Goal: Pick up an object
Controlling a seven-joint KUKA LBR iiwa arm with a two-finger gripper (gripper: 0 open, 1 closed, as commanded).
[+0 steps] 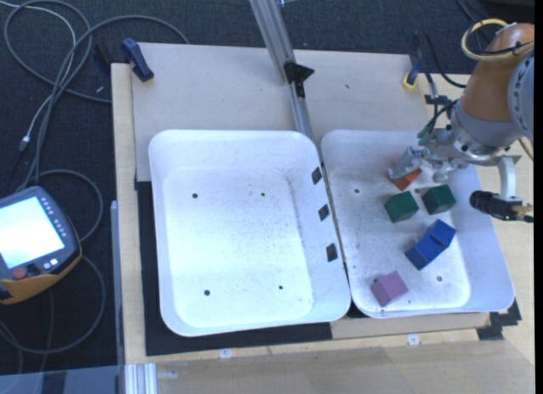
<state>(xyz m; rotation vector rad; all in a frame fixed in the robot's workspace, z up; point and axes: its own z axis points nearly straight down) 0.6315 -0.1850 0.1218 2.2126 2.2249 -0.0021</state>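
Observation:
My gripper [413, 166] hangs low over the back of the right bin [484, 286], at the end of the grey arm with its orange band [496, 74]. A small orange block [406, 179] lies right under its tip; whether it is touching or gripped is hidden. Close in front of it sit a green block [400, 206] and a darker green block [439, 199]. A blue block [431, 244] lies nearer the bin's middle, and a purple block [389, 287] rests by the front rim.
The left bin [170, 163] stands beside the right one, with black clips along the shared rim. A slanted metal rail [270, 23] crosses the back of the bench. A handheld pendant [30, 239] and cables lie on the floor at left.

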